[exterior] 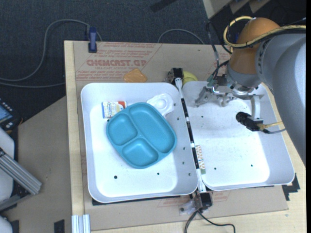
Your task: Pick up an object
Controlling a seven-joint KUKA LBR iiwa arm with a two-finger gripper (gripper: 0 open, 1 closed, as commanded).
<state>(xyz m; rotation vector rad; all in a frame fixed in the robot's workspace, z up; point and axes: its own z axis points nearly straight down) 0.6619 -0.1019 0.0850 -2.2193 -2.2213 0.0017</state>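
Well left of end effector [219,94]; blue tray [140,135].

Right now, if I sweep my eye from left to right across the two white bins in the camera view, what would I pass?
Small printed packet → blue divided plate → black clips along the divider between the bins → the arm's tool over the right bin.

Grey arm [286,62] cut off at right edge, small box [112,108] and white lid [162,102] partly under blue tray [140,134], yellow object [189,76] half hidden behind bin rim.
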